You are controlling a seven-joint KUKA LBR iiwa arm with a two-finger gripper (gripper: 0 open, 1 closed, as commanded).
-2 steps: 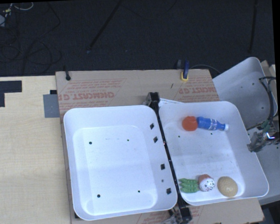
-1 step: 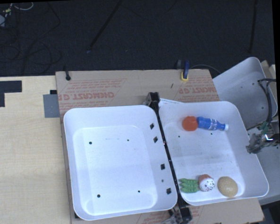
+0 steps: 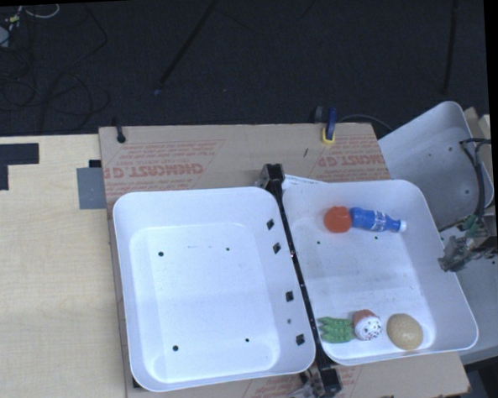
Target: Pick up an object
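The right bin point(image 3: 379, 270) holds several objects. An orange ball point(image 3: 338, 220) lies at its back, touching a blue bottle with a white cap point(image 3: 376, 221) that lies on its side. Along the front wall sit a green toy point(image 3: 334, 329), a small white ball with red spots point(image 3: 367, 325) and a tan egg-shaped object point(image 3: 404, 331). My gripper point(image 3: 464, 251) is a small dark shape just outside the right bin's right rim, away from all the objects. The pale grey arm point(image 3: 432, 162) rises behind it at the upper right.
The left bin point(image 3: 204, 289) sits beside the right one, with a black divider strip point(image 3: 288, 259) between them. Both rest on a cardboard sheet point(image 3: 230, 157) on the wooden bench. A yellow and blue clamp point(image 3: 329, 126) stands at the cardboard's back edge.
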